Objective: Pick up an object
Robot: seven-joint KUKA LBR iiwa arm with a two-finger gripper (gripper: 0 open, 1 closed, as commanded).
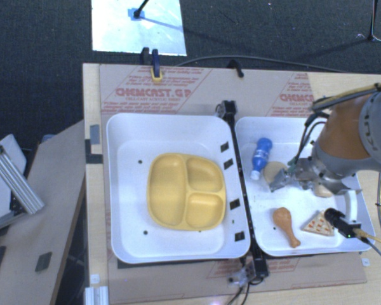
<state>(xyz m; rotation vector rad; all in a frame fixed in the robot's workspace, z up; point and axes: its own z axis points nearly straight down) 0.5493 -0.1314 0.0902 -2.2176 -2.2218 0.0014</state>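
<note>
Camera view: right bin (254, 234) holds blue bottle (261, 155), drumstick (286, 224), pizza slice (319, 224); left bin (124, 170) holds yellow plate (186, 191). Jaws' state: cannot tell.

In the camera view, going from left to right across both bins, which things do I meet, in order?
Yellow divided plate → blue bottle → toy chicken drumstick → pizza slice. The gripper sits over the tan object by the bottle, so both are left out.
</note>
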